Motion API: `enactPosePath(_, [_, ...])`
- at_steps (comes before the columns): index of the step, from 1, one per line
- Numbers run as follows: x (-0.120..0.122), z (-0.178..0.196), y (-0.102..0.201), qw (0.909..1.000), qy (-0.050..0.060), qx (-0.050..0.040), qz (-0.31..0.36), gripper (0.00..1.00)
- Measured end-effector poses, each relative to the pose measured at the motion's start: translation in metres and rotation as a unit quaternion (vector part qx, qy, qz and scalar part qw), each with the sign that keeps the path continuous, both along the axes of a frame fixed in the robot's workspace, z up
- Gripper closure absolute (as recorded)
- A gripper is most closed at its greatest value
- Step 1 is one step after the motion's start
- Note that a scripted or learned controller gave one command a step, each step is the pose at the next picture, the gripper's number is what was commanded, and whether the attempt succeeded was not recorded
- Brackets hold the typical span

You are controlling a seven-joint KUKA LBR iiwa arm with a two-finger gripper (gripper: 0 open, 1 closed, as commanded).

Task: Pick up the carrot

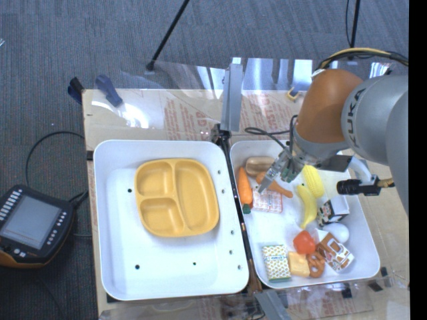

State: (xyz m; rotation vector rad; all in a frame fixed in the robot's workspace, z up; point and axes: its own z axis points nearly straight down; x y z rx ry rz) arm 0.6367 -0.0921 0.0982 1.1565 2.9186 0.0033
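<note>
Arm: I saw it reach in from the right, wrist tilted down-left over the right bin (371, 249)
Gripper (265, 184): fingers slightly spread, pinching nothing, beside the carrot
Carrot (245, 187): lay along that bin's left edge

Colours across the two white bins

The left bin (113, 179) was plain white and bore a yellow divided plate (177, 197); the right bin (363, 235) was white too. In it lay an orange carrot (245, 187) with a dark green end, a yellow banana (307, 205), a paler yellow corn cob (313, 181), a red tomato (304, 242), a white egg (338, 233), a tan bread roll (259, 165) and a green-patterned packet (275, 261). The arm (373, 122) was grey with an orange band (327, 105).
</note>
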Motion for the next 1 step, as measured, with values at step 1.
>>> enactPosePath(1, [-0.0205,0.0882,0.0448,0.9835,0.001,0.0001,-0.181,1.00])
